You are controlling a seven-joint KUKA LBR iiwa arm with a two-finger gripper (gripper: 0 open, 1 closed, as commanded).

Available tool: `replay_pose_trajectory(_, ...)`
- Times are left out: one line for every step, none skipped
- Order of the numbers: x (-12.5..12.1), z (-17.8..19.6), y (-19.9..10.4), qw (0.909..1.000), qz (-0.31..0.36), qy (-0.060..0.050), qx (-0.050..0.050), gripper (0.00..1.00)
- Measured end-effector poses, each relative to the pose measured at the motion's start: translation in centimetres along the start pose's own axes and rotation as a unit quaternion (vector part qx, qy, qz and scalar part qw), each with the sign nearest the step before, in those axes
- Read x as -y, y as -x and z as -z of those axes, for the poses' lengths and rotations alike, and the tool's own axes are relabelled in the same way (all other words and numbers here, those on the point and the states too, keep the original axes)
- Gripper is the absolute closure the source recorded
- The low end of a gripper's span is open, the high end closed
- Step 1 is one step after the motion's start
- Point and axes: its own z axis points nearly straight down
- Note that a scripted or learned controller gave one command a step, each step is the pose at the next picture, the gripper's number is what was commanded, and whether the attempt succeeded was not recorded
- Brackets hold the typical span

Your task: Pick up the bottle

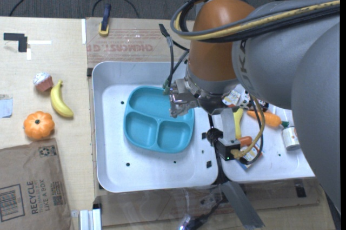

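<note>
One bottle (292, 138) lies in the right bin, well apart from the gripper (177, 106)

Bottle (291, 138): small, white/translucent body with green band or cap at far end. Lying on side in right bin, near bin's right edge. Just right of orange carrot-like item (268, 118). Right part hidden beneath grey arm (303, 77). Label details illegible.

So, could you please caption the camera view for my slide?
Arm's tool over a blue tray in the left bin; bottle in the right bin.
</note>
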Motion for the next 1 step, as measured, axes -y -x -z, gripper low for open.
replay_pose_trajectory(3.33, -7.36, 4.3, 0.9945, 0.105, 0.0, -0.001, 1.0)
